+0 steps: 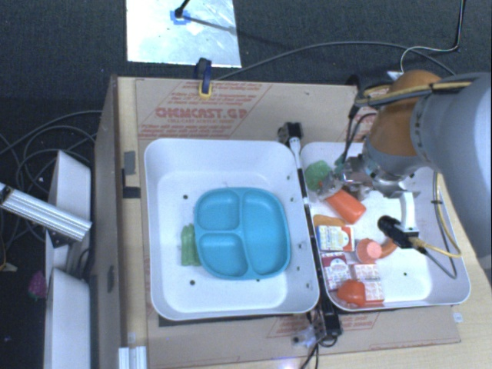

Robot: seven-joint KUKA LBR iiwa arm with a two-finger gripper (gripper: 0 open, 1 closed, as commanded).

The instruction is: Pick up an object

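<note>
My gripper [340, 183] is low over the back left part of the right bin [446, 283]. It sits between a green item [316, 175] on its left and an orange block [347, 205] just below it. The grey arm with its orange band [396, 125] covers the bin's back right corner. Nearer the front lie a small orange wedge [326, 221], a printed packet [334, 239], a pink-orange cup [370, 250], a second packet [369, 279] and a red round piece [351, 292]. No object shows as lifted from the bin floor.
The left bin [173, 175] holds a blue divided plate [242, 233] with a green piece [188, 246] at its left side. A black divider clamp [292, 133] stands between the bins. A black-and-white fitting [401, 223] and a yellow cable [442, 248] cross the right bin.
</note>
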